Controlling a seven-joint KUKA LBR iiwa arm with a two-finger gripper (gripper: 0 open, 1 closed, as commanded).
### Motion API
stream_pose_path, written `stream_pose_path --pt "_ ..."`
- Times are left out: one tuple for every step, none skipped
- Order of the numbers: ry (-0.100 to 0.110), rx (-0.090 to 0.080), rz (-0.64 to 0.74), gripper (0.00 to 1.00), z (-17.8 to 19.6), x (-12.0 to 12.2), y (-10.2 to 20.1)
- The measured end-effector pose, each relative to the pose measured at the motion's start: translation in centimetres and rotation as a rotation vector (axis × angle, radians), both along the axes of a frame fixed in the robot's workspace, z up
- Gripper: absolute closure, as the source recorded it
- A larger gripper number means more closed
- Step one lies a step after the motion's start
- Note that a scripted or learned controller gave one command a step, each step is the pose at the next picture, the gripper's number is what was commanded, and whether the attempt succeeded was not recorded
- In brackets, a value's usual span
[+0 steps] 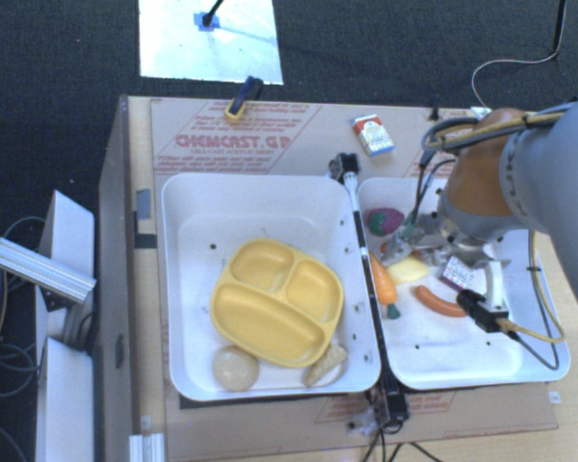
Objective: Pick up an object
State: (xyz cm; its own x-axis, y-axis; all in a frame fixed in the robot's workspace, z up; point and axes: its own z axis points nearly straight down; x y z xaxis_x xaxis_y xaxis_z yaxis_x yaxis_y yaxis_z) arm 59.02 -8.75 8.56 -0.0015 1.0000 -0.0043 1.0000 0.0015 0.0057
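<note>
My gripper hangs low in the right bin, near its left wall, under the grey wrist and orange band. It sits just above a pale yellow piece and beside an orange carrot. A purple and green item lies just behind it. To its right, on the bin floor, rests a red-orange sausage. A small green bit lies by the carrot's tip. The wrist hides the gripper's tips, and nothing is seen held.
The left bin holds a yellow divided plate, a round beige item and a beige wedge. A red and white box and a yellow-black tool lie on the cardboard behind. Cables trail over the right bin's right rim.
</note>
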Motion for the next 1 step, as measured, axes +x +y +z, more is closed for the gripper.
stream_pose_path --pt "-0.005 0.002 0.001 1.0 1.19 0.2 0.12"
